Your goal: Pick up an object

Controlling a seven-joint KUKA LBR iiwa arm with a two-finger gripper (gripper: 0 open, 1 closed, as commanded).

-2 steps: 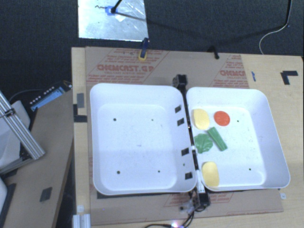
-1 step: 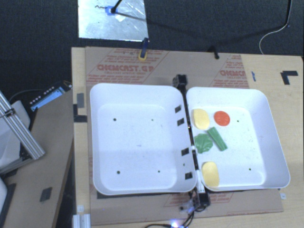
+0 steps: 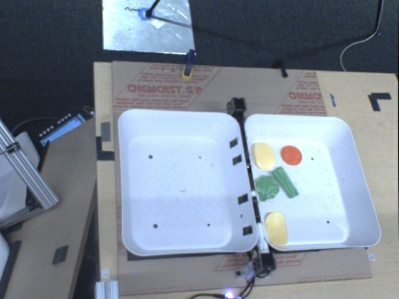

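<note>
Camera view: my end effector's state, released or clenched, I cannot tell. Candidates sit in the right white bin [image 3: 349, 143], bunched near its left wall: flat red round disc [image 3: 291, 155], two pale yellow oval pieces [image 3: 264, 156] [image 3: 276, 228], green leafy piece [image 3: 267, 188] touching a green stick [image 3: 286, 182] lying diagonally. I enter from the surface's right edge; the red disc looks nearest.

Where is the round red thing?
The round red disc lies in the right white bin, near its far side, just right of a yellow oval piece.
</note>
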